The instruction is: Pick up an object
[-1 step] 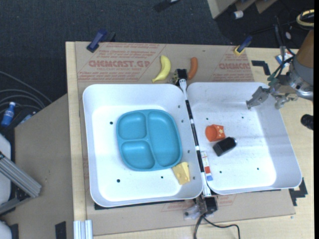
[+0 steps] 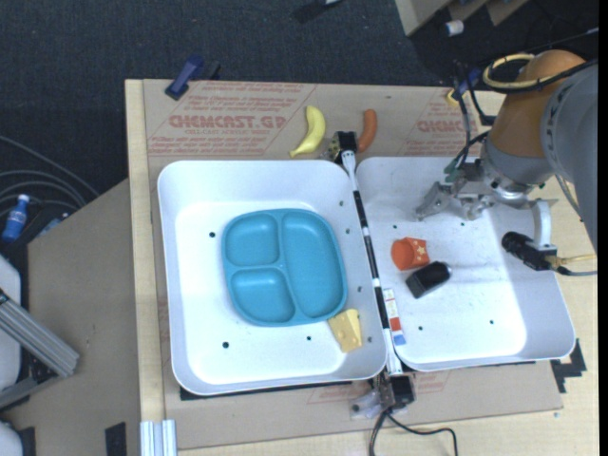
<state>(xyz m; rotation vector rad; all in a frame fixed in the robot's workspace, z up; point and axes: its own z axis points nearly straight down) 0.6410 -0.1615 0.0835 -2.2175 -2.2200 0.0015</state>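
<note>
I see two candidate objects in the right bin [image 2: 532, 335], both toward its left edge: an orange block [image 2: 410, 252] and, just beside it on the near side, a black object [image 2: 427, 278] lying tilted. They sit close together; I cannot tell whether they touch. The hand [image 2: 456, 200] is over the far part of the same bin, apart from both objects, with nothing between its fingers. Its metal fingers appear splayed outward, so I read it as wide.

The left bin [image 2: 180, 283] carries a blue divided plate [image 2: 283, 266] at its centre and a yellow wedge [image 2: 347, 330] near its near right corner, just beside the plate.

On the worktop [image 2: 152, 350], along the far edge beyond the bins, lie a yellow banana [image 2: 310, 132] and an orange sausage-shaped piece [image 2: 367, 128]. A blue object [image 2: 184, 77] rests at the far left corner.
</note>
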